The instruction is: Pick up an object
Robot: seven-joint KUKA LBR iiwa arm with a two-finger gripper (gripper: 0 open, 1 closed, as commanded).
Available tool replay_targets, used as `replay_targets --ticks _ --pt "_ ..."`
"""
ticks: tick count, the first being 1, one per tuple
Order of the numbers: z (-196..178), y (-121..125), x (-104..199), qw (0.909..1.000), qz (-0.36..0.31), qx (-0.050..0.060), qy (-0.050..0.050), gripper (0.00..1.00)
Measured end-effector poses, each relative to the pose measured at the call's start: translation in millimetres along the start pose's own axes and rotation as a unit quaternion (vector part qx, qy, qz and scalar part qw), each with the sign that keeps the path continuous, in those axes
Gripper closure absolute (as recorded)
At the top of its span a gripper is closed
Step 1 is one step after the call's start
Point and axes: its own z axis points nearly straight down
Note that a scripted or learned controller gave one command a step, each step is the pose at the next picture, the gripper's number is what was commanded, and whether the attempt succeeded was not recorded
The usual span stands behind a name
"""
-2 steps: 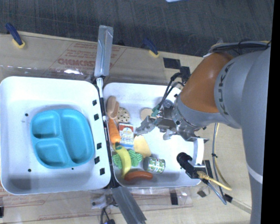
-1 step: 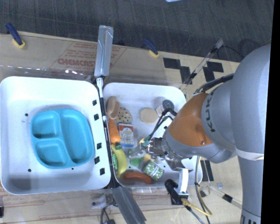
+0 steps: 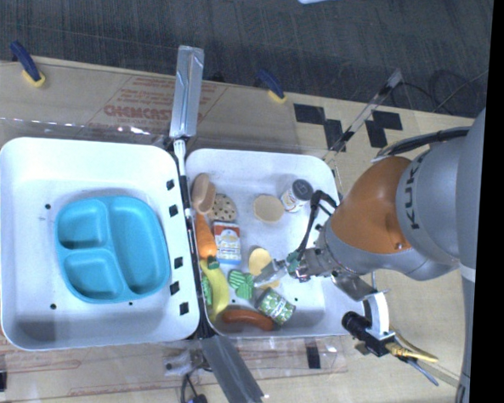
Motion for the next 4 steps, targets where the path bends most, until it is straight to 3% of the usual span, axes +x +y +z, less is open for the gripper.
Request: replay_targets --ticks 1,2,3,4 --pt "27.5 70.9 29.9 0.9984 -0.056 0.001 0.001 0.0" --pt "26.4 135.2 -8.0 0.9972 0.075 0.001 0.001 0.0" --pt "27.8 161.7 -53.2 0.9865 0.161 0.02 0.021 0.0" --pt "14.1 161.9 -58.6 0.9873 0.157 0.018 0.014 1.0"
